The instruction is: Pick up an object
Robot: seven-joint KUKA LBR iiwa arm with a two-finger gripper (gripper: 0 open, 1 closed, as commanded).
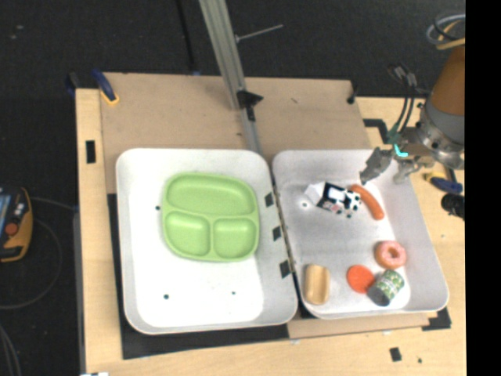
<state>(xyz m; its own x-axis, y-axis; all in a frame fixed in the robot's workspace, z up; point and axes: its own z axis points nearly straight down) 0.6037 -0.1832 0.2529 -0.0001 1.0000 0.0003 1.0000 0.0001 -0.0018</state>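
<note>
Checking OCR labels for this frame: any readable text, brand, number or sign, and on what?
None can be read.
Black-and-white carton in the right bin: dark patches, no legible letters.
Green-grey can in that bin's near corner: label too blurred to read.
Yellow device at the left edge: markings too small to read.

— What do we have to pick from?

— In the right bin (419, 218) we see six things. A black-and-white cow-patterned toy (335, 197) lies near the top, with an orange sausage-shaped piece (368, 200) slanting just beside it, apparently touching.

— And lower down?

— A pink ring doughnut (390, 254) lies flat near the right wall. Below it sit a small orange-red lump (359, 277) and a green-and-grey can-like item (387, 287), close together. A tan bread-like piece (316, 283) lies at the bottom left.
</note>
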